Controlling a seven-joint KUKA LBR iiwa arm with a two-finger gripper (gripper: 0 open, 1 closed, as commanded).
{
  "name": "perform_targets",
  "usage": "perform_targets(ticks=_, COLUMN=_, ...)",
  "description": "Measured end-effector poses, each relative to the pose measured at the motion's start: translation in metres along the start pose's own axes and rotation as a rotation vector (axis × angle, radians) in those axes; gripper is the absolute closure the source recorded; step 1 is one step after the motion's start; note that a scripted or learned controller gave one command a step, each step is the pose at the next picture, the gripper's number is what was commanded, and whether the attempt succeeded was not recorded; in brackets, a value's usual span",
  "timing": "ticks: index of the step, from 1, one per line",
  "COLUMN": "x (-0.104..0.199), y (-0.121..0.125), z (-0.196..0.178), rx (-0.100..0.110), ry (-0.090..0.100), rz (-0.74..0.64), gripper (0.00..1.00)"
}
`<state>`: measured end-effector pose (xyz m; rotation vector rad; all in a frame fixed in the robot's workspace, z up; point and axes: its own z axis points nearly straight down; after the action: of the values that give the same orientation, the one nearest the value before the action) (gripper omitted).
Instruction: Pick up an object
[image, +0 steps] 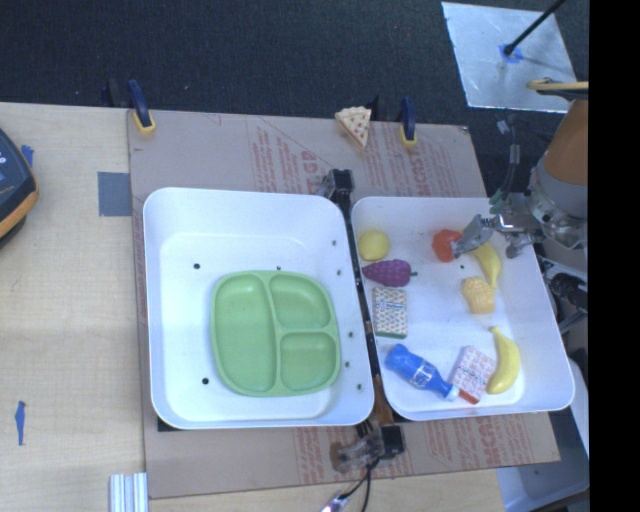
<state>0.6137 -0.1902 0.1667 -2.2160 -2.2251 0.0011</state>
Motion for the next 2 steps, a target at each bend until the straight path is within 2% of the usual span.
perform_targets(ticks=1, x=-0.005, y=0.047, z=0.063, rx=-0.014, ry=-0.009, rz=-0.002, gripper=0.0)
perform_targets(ticks=2, x=-0.022, y=-0.025, z=0.075, rx=0.003, ry=-0.001, rz=-0.001, gripper=0.0)
